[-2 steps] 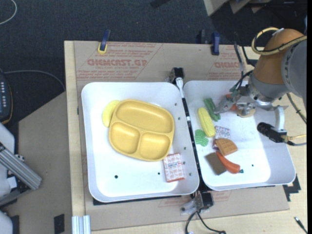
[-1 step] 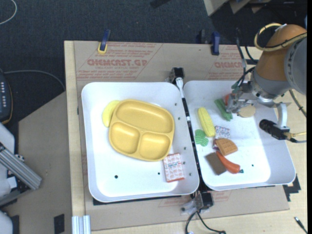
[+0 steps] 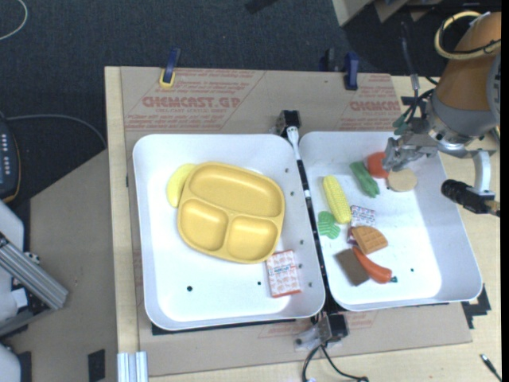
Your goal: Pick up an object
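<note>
Gripper (image 3: 395, 159) low in right bin (image 3: 445, 245), far end, right over a red toy piece (image 3: 375, 165); jaws' state can't be told. Tan disc (image 3: 402, 182) and green pod (image 3: 365, 179) just beside it. Corn cob (image 3: 336, 198), green lump (image 3: 328, 224), carrot (image 3: 374, 267) and brown block (image 3: 351, 266) nearer. Left bin (image 3: 159, 277): yellow divided tray (image 3: 229, 211), small packet (image 3: 282, 273).

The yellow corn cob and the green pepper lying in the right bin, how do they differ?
The yellow corn cob is thicker and bumpy; the dark green pepper is thinner and smooth. The cob lies nearer the divider between the bins, the pepper nearer the gripper. The cob runs almost straight down the view; the pepper slants more. Both are long toy foods lying flat in the right white bin.
</note>
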{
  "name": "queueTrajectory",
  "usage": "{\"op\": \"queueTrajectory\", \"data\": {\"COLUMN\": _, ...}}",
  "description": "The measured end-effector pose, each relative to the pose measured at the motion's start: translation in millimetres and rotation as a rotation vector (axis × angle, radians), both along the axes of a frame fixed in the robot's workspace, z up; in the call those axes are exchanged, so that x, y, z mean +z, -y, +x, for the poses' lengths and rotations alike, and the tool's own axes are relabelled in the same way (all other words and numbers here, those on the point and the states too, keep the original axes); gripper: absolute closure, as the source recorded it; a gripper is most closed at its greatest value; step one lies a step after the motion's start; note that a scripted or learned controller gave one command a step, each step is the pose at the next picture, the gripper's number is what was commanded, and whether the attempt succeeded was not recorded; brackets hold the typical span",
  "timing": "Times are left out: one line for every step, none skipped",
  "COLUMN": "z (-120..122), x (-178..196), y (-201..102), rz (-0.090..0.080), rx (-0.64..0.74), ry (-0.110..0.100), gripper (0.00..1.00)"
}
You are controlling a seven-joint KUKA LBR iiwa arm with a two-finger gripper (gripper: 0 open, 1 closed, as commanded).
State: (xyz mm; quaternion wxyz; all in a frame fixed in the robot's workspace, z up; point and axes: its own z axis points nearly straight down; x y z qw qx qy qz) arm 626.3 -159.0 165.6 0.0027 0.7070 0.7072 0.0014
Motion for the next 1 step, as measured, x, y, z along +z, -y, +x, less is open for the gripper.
{"op": "queueTrajectory", "data": {"z": 1.3, "x": 54.0, "y": 0.3, "rz": 0.0, "rx": 0.001, "ry": 0.001, "gripper": 1.0}}
